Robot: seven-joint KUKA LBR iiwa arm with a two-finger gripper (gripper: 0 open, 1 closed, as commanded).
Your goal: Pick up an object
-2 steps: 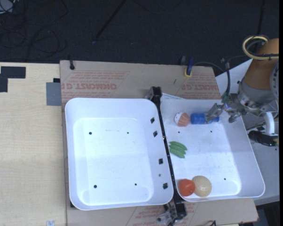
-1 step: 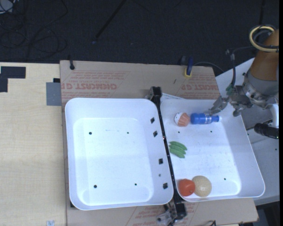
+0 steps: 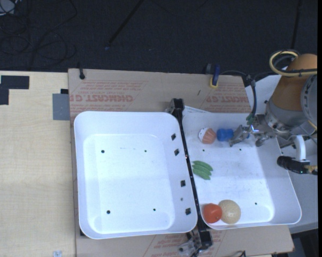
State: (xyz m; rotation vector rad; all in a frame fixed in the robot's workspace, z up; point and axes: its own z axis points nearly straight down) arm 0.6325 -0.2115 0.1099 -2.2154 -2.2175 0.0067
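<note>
The blue object is lying in the right bin near its far wall, just beside an orange-and-white piece on its left. The gripper is hovering immediately to its right; whether it is released or clenched cannot be told. The next move looks like a short reach leftward.

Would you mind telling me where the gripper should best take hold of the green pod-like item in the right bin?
Probably across the narrow middle of the green item, coming straight down. It lies flat and elongated, apart from other objects and a little off the bin divider, so fingers fit either side.
</note>
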